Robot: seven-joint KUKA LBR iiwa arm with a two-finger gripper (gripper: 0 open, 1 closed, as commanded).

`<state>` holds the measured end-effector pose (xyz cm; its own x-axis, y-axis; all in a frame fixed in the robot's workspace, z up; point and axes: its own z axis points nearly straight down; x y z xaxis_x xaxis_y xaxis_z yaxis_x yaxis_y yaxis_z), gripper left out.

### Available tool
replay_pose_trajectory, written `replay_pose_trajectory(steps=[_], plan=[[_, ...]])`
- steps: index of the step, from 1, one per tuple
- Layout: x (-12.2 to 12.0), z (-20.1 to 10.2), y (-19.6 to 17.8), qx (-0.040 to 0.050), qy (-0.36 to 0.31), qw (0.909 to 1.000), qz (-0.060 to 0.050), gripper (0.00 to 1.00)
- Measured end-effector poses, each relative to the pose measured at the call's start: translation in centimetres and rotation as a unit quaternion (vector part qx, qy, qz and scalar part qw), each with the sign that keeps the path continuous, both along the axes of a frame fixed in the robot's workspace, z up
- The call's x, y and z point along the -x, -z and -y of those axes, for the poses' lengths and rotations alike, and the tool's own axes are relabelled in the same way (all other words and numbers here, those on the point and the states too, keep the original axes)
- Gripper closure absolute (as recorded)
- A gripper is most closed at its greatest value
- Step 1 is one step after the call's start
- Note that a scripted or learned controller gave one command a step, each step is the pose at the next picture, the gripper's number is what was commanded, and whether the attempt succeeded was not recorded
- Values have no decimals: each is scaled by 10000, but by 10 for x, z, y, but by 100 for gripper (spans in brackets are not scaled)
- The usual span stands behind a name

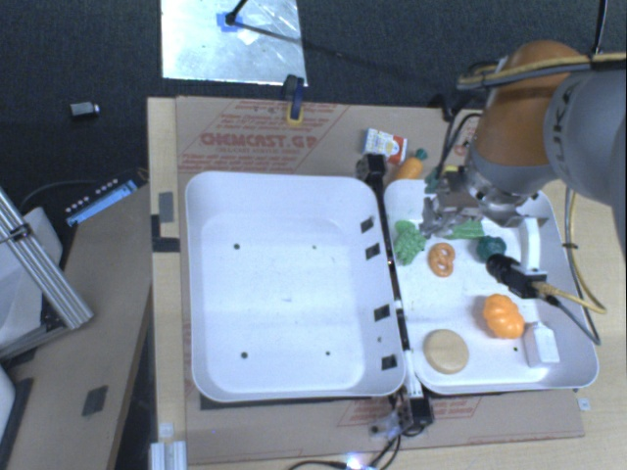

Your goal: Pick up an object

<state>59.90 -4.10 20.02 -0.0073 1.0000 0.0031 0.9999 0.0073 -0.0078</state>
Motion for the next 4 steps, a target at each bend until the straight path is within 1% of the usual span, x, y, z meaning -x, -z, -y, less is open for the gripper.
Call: replay_pose_trajectory(steps=[1, 2, 3, 4], plan=[[26, -107, -48, -1, -29, 10000, 61, 100], [114, -110, -245, -9, -4, 9999, 116, 100], [112, -175, -322, -7, -16, 10000, 92, 100], [112, -110, -321, 15, 53, 10000, 53, 100]])
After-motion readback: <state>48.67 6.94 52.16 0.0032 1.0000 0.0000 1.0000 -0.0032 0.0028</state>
